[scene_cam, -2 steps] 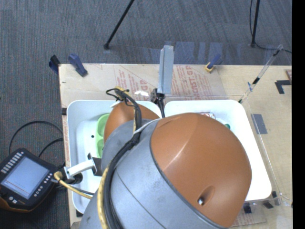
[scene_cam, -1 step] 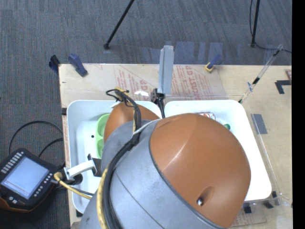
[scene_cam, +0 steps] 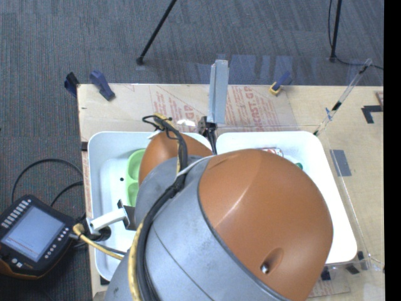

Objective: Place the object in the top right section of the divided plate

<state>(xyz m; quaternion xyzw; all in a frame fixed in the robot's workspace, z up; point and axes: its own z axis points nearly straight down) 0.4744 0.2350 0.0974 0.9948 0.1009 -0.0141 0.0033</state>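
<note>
You can see just a slice of the divided plate [scene_cam: 134, 167]: a light green, glossy rim and part of one compartment, lying flat in the left white bin [scene_cam: 100, 152] toward its far side. The grey and orange arm [scene_cam: 250, 224] covers the rest of it, so you cannot tell the sections apart, nor make out the object to be placed.

Grey-and-orange arm [scene_cam: 250, 231] looming over two white bins [scene_cam: 100, 162], green divided plate [scene_cam: 133, 171] partly hidden beneath.
</note>
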